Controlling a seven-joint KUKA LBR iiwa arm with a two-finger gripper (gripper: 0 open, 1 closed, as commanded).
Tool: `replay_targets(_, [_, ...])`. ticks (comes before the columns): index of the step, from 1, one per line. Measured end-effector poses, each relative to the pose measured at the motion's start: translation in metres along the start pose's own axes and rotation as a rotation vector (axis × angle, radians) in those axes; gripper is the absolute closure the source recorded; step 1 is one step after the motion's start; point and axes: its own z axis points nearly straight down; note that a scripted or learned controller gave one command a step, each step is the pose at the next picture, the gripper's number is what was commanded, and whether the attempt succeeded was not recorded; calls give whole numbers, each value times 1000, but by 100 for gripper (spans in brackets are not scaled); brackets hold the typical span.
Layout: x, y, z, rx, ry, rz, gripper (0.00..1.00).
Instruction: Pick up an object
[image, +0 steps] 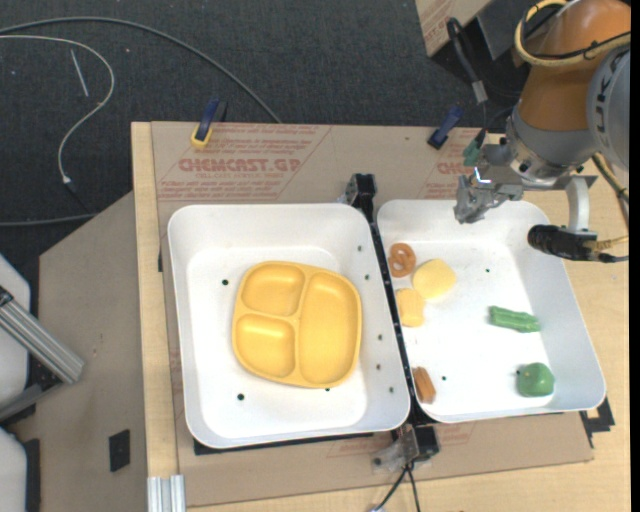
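Note:
My gripper (470, 208) hangs over the far edge of the right bin (560, 310), with nothing seen between its fingers. Below it in that bin lie a brown pretzel (402, 259), a pale yellow round piece (434, 279) and an orange-yellow piece (410, 306) near the left wall. A green pod-shaped item (514, 320) and a green pepper (535, 380) lie toward the right. A small brown sausage-like piece (424, 384) rests at the near left corner.
The left bin (200, 300) holds a yellow divided plate (297, 323). Both bins sit on a cardboard sheet (250, 160) held by blue clamps (208, 120). A black clip (361, 188) sits between the bins at the far side.

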Motion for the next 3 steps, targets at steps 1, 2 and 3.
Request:
replay_targets(1, [65, -5, -3, 6, 3, -2, 100])
replay_targets(2, [124, -7, -12, 3, 2, -1, 100])
replay_targets(3, [180, -12, -17, 3, 2, -1, 100])
